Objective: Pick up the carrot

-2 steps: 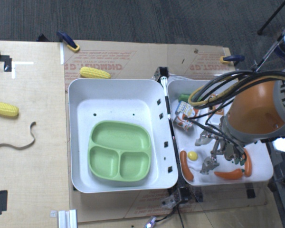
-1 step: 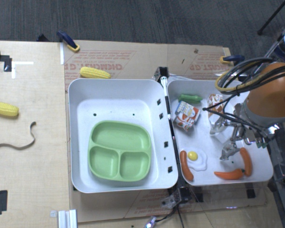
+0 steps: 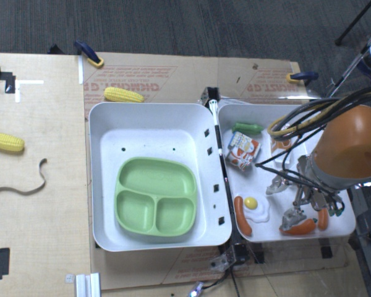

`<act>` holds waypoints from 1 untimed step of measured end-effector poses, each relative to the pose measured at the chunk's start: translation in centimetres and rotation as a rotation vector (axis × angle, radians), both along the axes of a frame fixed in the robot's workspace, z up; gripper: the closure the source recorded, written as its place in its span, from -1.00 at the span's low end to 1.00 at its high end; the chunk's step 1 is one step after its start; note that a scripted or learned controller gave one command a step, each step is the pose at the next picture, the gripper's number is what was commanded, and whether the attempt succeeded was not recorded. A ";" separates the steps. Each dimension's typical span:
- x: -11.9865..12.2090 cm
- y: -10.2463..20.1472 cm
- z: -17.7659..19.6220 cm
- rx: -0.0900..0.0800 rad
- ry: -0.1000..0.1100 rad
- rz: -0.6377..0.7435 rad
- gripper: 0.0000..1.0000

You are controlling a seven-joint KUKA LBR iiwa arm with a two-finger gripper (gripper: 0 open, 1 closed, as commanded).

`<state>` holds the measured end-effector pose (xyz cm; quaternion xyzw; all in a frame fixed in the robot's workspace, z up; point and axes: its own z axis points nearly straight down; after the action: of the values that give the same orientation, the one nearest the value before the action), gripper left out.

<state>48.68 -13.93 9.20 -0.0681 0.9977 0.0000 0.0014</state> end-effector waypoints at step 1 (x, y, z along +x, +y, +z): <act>-0.4 -5.3 4.8 -0.001 -0.002 0.035 -1.00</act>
<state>48.29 -19.26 13.96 -0.0853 0.9963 -0.0005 0.0022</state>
